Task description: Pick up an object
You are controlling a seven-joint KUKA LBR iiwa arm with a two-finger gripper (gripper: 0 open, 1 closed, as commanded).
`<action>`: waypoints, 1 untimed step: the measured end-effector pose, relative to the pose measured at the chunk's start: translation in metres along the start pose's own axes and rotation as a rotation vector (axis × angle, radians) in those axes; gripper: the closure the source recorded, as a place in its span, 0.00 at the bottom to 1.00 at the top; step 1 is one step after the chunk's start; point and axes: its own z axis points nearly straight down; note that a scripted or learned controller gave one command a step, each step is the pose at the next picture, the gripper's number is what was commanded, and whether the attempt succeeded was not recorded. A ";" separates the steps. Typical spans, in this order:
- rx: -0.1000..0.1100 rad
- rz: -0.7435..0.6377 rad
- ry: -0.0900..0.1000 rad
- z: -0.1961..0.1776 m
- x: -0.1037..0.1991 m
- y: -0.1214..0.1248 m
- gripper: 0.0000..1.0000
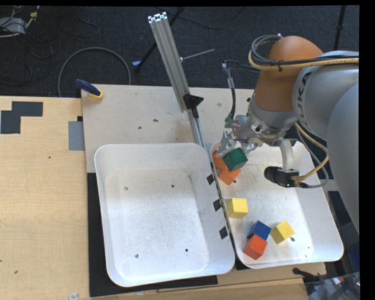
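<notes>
Over the right bin (pixel 328 246), the tool (pixel 234 149) grips a dark-green cube (pixel 237 159).

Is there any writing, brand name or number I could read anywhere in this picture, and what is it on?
Dark lettering runs down the side of the grey arm, but it is cut off and too blurred to read for certain.
The checkered marker atop the metal post bears a pattern, not words.
The coloured blocks, such as the green block, and the white bins carry no text.

Partial dark lettering on the grey arm (pixel 328 99), too cropped to read, no other legible text
</notes>
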 end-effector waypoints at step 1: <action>0.002 -0.002 0.002 -0.007 0.078 -0.018 1.00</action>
